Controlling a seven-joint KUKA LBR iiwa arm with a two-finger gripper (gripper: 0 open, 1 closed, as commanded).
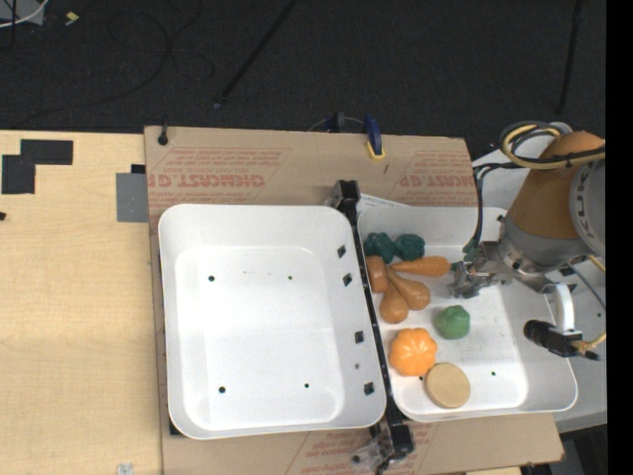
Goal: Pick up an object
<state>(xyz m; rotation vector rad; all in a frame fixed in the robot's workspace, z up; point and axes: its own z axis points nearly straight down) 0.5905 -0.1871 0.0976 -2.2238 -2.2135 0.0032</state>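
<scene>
Nearest the camera sits the front edge of the cardboard sheet [445, 443] under the two bins, on the pale wood counter [69, 305]. By size, the left bin [188, 394] comes first — a shallow white tray with a few small dark holes in its floor. Beside it, touching along a black clipped seam, is the right bin [524, 389], which holds all the objects.

Next is the arm [554, 201], grey with its orange band, reaching in from the right over the right bin. Its gripper [473, 275] hangs low near the bin's middle, just right of the carrot's tip; whether its fingers are apart or together I cannot tell, and nothing shows between them.

Then the toys, all crowded toward the bin's left half: a tan, gourd-shaped piece [396, 293] by the seam, a dark green lumpy piece [394, 244] at the back, an orange pumpkin [412, 351], a slim carrot [420, 265], a beige disc [448, 385] at the front, and a small green ball [453, 322] just below the gripper.

Any of them would serve. They look like light, stiff plastic food — smooth, likely a bit slippery. The green ball stands apart from its neighbours and seems the easiest target, taken across its middle; the carrot would be best pinched across its narrow width.
</scene>
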